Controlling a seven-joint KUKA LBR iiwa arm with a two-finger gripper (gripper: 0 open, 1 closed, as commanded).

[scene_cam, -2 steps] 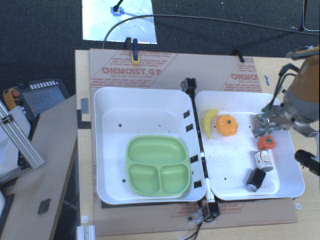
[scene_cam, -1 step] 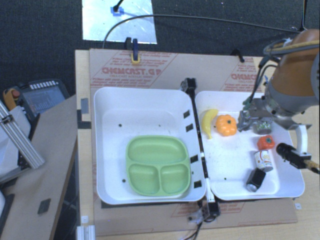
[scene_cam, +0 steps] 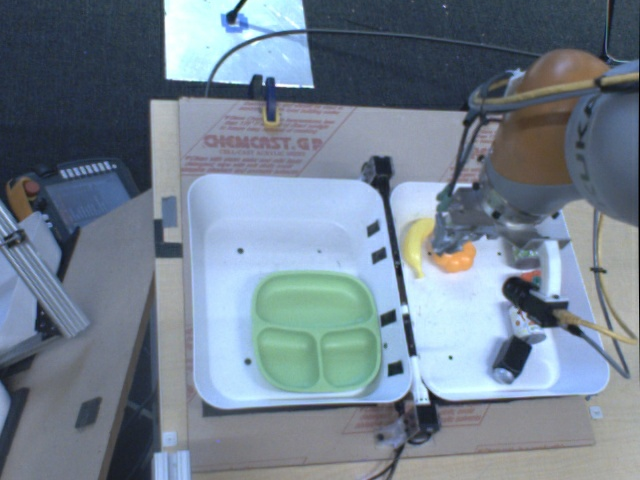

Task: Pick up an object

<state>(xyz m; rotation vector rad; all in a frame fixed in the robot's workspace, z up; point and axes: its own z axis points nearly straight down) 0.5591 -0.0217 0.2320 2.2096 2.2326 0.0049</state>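
Clearly, the gripper (scene_cam: 452,236) is seen low in the right bin (scene_cam: 480,373), directly over an orange toy (scene_cam: 456,259) that lies touching a banana (scene_cam: 415,245). Whether anything is held cannot be told, since the fingertips are hidden by the wrist. A miss is judged likely: the banana could be nudged or pinched along with the orange toy, and either could slip out. On the cardboard (scene_cam: 270,140) behind the bins, red lettering resembling "CHEMCAST" is read. A green tray (scene_cam: 316,330) is lodged in the left bin (scene_cam: 230,268).
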